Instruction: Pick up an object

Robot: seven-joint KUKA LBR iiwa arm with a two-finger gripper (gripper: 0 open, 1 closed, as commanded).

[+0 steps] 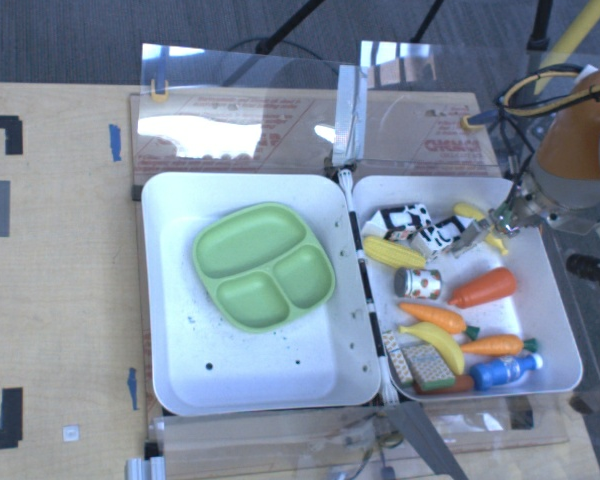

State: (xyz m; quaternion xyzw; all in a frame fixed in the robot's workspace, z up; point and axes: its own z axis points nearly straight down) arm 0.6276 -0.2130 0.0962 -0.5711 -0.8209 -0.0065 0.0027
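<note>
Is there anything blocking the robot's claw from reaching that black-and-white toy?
Nothing visible does. The gripper hangs right beside the black-and-white toy in the right bin, with a small yellow banana close by.

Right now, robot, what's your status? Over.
Gripper low in right white bin, nothing visibly held. Black-and-white toy cow beside it. Yellow corn cob and yellow banana crowd close.

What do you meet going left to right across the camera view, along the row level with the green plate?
Left bin → green divided plate → corn cob → small tin can → large orange carrot → right bin. The hand sits above this row, over the black-and-white toy.
</note>
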